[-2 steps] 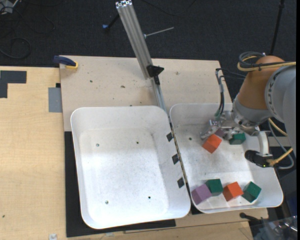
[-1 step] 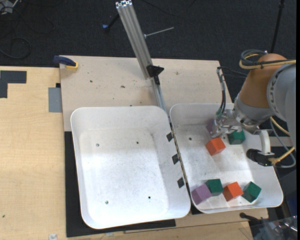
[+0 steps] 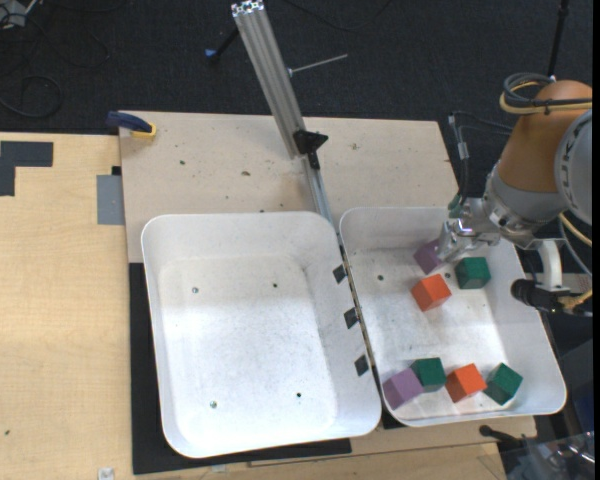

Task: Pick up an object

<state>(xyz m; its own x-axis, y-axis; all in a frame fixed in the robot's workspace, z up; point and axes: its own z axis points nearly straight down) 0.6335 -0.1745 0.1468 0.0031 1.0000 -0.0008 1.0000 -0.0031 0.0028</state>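
Seven small blocks lie in the right bin, toward the right of the frame, and the left bin sits beside it in the centre. Three of the blocks cluster in the upper part of the right bin: a purple block, a green block just to its right, and an orange block just below the two. Four more sit in a row near the lower edge of that bin: a second purple block, a dark green block, a second orange block and another green block at the lower right.

The gripper is low over the upper cluster, its tip between the purple block and the green block and very near both. I cannot tell how its jaws stand, since the wrist and the slant of the camera hide them, and no block is plainly seen between them, so I would not call anything held.

By my reading the step in hand is the approach, or the closing, on the purple block. The next move calls for the jaws to straddle that one block squarely, clear of the green neighbour, close firmly, then lift straight up to check that it comes away from the bin floor
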